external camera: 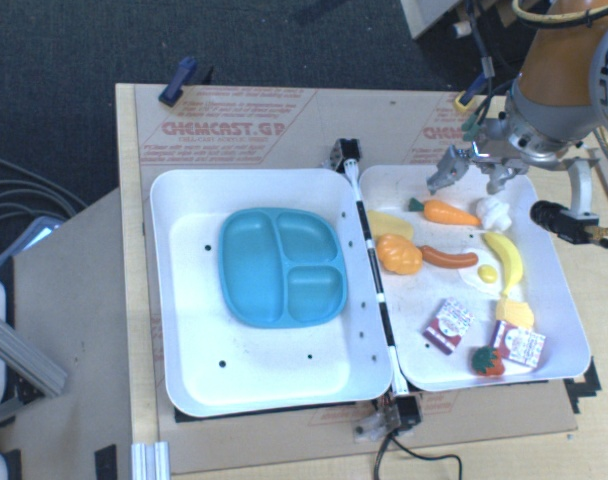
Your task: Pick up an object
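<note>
Left bin: holds a blue divided tray, lying flat near the middle; not a likely pick, being wide and flat.
Divider: the rims of the two bins meet here, clipped at the far and near ends.
Right bin: holds the toy food, scattered.
Orange lump: round toy fruit just beside the divider, touching a yellow piece behind it.
Sausage: long axis runs left to right, left end touching the orange lump.
Carrot: the nearest thing to the gripper, so the likely pick; it lies in the far part of the right bin, apart from the sausage.
Carrot axis: long axis runs left to right, slightly tilted; the green stem end points left, the tip points right toward a white piece.
Carrot handling: looks like hard, light, smooth plastic, stiff and not fragile; judged slippery on its taper.
Carrot hold: best taken across the thick middle, fingers closing at right angles to the long axis; the narrow tip would likely slide out.
Gripper: hangs above the far edge of the right bin, just behind the carrot, fingers spread apart and holding nothing.
Banana: long axis runs far to near, curved; its near end meets a fried egg.
Near things: a small carton, a yellow wedge, a second carton and a red-green piece.
Surface: brown printed board under both bins.
</note>
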Controlling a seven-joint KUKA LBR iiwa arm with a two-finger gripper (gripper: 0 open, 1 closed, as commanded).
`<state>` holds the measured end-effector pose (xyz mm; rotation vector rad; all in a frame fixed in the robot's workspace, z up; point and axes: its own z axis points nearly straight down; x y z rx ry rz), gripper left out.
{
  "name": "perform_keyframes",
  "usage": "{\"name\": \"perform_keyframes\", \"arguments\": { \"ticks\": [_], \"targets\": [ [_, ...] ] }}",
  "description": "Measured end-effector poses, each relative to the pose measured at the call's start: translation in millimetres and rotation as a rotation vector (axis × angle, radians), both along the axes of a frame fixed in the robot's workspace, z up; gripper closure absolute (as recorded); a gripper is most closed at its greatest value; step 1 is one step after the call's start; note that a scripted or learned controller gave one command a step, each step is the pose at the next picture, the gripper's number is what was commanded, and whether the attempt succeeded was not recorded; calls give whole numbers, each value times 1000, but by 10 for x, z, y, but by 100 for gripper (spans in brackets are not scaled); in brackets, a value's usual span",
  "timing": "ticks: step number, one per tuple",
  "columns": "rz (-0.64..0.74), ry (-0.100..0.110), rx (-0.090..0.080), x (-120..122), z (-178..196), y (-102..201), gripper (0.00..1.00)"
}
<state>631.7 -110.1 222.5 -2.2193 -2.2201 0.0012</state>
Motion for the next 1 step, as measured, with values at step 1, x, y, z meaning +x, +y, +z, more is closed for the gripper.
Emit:
{"name": "perform_keyframes", "arguments": {
  "ticks": [1],
  "targets": [
    [-2, 1, 0, -667, -1170, -279, 0]
  ]
}}
